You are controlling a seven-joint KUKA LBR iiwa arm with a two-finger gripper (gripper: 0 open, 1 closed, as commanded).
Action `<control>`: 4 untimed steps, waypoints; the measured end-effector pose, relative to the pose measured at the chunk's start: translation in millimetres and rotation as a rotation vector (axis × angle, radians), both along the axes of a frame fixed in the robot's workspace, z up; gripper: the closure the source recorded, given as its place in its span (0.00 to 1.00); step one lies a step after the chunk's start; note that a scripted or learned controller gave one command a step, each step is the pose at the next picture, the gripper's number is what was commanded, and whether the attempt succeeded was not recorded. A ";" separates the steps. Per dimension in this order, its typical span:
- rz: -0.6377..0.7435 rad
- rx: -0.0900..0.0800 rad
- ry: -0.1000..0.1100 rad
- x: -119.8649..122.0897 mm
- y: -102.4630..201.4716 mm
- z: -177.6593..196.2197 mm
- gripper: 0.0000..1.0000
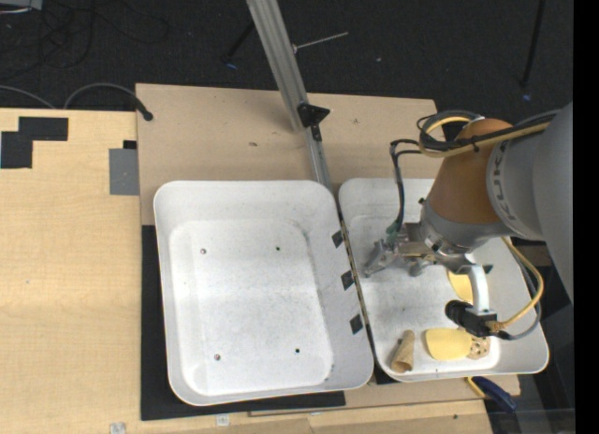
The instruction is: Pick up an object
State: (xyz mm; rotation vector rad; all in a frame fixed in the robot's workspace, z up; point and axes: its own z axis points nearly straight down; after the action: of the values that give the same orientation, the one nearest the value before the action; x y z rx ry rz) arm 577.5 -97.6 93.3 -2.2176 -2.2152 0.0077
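**Arm low in the right bin, nothing lifted yet**

Nearest the camera, along the front of the right bin [524, 359], lie the things on offer: a small tan cone-shaped piece [403, 351] standing near the front rim, and just beside it, to the right, a pale yellow wedge [444, 344]. A second yellow piece [460, 284] sits a little further back, partly hidden by a white part of the arm's tooling, with a black-and-yellow cable looping past it. All three rest on the bin floor; none is raised or caught by anything.

Further in, the pincer [386, 256] is down near the floor of the right bin, close to the divide between the two bins and well apart from the yellow pieces and the cone. Its metal parts blur together from above, so whether it is spread or closed cannot be told, and nothing can be seen in it. Behind it rises the orange band and the grey bulk of the arm [487, 194].

The left bin [187, 203] shows a bare, speckled floor. Beyond the bins, the worktop [225, 133] carries a slanted metal rail [281, 58].

Judged from this, the pick is not done: the arm has reached working height, but no object is secured, and the grasp and lift remain.
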 end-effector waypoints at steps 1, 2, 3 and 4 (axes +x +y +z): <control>-0.009 -0.001 -0.003 0.5 -2.8 12.9 1.00; -0.006 -0.001 -0.009 -0.5 -2.2 55.0 1.00; 0.001 -0.002 -0.011 9.5 -1.8 103.3 1.00; 0.001 -0.002 -0.011 3.5 -2.4 148.2 1.00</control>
State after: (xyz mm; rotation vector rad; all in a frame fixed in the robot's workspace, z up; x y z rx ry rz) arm 581.0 -100.0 241.5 -2.2223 -2.2231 -0.0023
